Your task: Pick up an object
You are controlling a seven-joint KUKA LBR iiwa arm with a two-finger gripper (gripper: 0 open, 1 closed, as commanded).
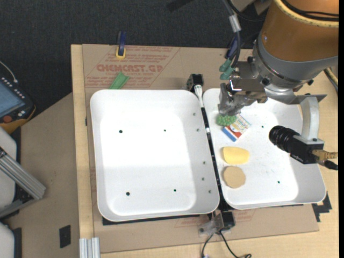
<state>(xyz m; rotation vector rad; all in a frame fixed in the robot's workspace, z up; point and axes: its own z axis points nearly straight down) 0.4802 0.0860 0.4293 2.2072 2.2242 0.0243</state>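
My gripper (pixel 230 109) reaches down into the right bin (pixel 279 195) near its back left corner. Its fingers stand right over a small green object (pixel 224 120), which shows just below the fingertips. Touching that green piece is a small white card with red and blue marks (pixel 237 128). A yellow oval piece (pixel 235 155) lies further toward the front, and a tan round piece (pixel 234 177) sits just in front of it. The grey and orange arm covers the bin's back right part.
The left bin (pixel 148 149) sits beside the right one, with a black divider strip (pixel 207 138) between them. A black cylindrical fixture (pixel 293 141) juts over the right bin's right side. Cardboard with a green clip (pixel 118 80) lies behind the bins.
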